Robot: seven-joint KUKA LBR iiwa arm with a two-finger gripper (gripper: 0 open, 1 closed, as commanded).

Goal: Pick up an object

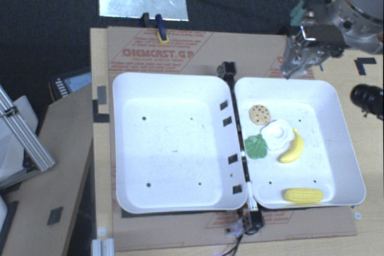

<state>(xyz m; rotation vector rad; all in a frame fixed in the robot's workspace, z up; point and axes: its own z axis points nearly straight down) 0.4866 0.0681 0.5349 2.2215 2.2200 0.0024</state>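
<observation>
Seen from above at a slant, the table point(72, 129) carries two shallow white plastic bins side by side on a sheet of printed brown cardboard point(159, 48). The left white bin point(174, 84) sits beside the right white bin point(345, 147), the two clipped together along a dark centre seam, which keeps them from sliding apart when things are dragged or dropped.

All the toy foods lie in the right bin, clustered toward its left-centre, so any pick has to come from there. A round tan cookie with dark specks point(259, 114) lies farthest; just near of it a white fried egg with a pale centre point(277, 135) touches a green leafy piece point(257, 147) on its left and a yellow plastic banana point(292, 148) on its right. The banana's long axis runs diagonally, its upper tip pointing far-right and its lower end near-left, curving round the egg. Apart from the cluster, near the front wall, a yellow corn cob point(303, 195) lies with its long axis left to right, well clear of its neighbours and probably the easiest to grasp.

The grey metal two-finger gripper point(294, 66) hangs above the far rim of the right bin, well apart from every item; whether its jaws are open or closed I cannot tell, and nothing is visibly held
</observation>
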